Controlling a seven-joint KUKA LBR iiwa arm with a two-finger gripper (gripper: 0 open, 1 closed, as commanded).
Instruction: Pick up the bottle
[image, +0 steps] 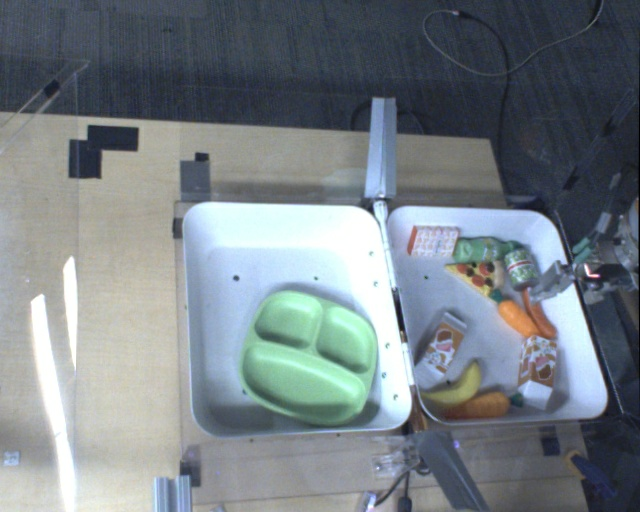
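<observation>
The bottle (503, 256) is green with a red and white end and lies on its side near the back of the right bin (585, 345). It rests among a toy pizza slice (475, 276) and a red and white carton (432, 241). My gripper (548, 284) reaches in over the bin's right wall, just right of the bottle and above the carrot (520, 318). Nothing shows between its tips.
The right bin also holds a small carton (443, 347), a banana (452, 385), an orange vegetable (482, 405) and another carton (538, 366). A green divided plate (310, 357) lies in the left bin (215, 300). A metal post (382, 150) stands behind the bins.
</observation>
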